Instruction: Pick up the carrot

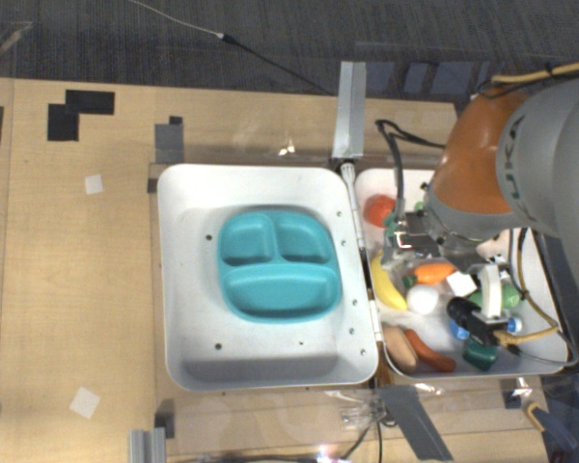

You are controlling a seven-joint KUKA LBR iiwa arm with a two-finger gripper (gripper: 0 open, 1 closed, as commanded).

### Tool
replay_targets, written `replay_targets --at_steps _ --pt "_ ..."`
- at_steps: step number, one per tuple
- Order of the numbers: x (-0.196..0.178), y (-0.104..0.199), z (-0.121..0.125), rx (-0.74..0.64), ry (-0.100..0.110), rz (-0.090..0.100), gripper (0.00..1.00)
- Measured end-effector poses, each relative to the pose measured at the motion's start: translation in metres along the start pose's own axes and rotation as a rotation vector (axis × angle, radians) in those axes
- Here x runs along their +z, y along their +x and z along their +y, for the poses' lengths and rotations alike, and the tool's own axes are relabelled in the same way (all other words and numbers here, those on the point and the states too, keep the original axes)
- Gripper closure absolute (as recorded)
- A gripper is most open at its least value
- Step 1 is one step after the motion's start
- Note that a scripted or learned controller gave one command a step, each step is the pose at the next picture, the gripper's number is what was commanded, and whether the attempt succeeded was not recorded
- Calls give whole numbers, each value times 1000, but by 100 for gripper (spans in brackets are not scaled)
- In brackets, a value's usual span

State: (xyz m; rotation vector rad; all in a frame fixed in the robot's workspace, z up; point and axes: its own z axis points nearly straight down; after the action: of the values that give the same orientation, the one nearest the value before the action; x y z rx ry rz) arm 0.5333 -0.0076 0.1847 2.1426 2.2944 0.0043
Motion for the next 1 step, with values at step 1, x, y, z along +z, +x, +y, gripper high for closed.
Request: replay_targets --at_steps 1 --pt "-220 -61 24 -343 -12 -6 100"
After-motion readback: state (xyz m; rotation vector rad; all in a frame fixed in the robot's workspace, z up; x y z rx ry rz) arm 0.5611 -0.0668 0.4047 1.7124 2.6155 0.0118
